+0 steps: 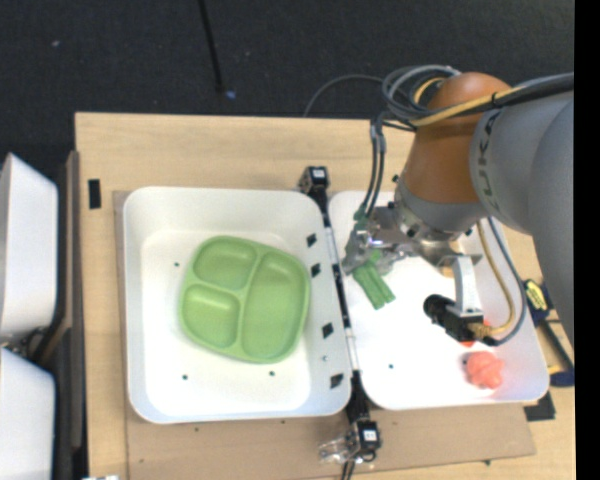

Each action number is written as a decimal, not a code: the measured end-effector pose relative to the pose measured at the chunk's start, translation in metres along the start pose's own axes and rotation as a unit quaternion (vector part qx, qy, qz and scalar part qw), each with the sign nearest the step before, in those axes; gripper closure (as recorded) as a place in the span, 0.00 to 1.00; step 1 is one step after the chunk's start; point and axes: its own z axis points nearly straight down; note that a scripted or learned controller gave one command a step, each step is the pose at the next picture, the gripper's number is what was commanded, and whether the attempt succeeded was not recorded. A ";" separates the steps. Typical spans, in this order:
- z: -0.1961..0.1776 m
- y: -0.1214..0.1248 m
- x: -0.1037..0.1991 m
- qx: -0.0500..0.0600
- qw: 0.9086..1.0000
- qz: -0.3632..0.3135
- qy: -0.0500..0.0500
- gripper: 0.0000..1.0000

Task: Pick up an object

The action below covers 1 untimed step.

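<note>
1. Surface [100, 148]: a tan board in the middle of the frame. It bears two shallow white bins set side by side, with their inner rims touching.

2. Left bin [145, 228]: holds one green plate [245, 298] with three compartments. The plate lies flat at the centre of the bin, apart from all four walls.

3. Right bin [410, 368]: holds two candidate objects.
   - Green block [374, 287]: elongated and lying at a slant in the left part of the bin, near the rim shared with the left bin. Its upper end sits directly below the jaws.
   - Pink lump [485, 370]: small and rounded, in the lower right corner of the bin, well apart from the green block.

4. Arm [520, 168]: enters from the right of the frame and extends over the upper half of the right bin. Its orange band [450, 158] is in the upper right of the frame.

5. Jaws: positioned over the left edge of the right bin, just above the green block. The view from above does not show whether they are spread or pressed together, or whether they touch the block.
</note>
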 end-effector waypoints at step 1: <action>-0.017 0.019 0.053 -0.001 1.000 -0.001 0.000 1.00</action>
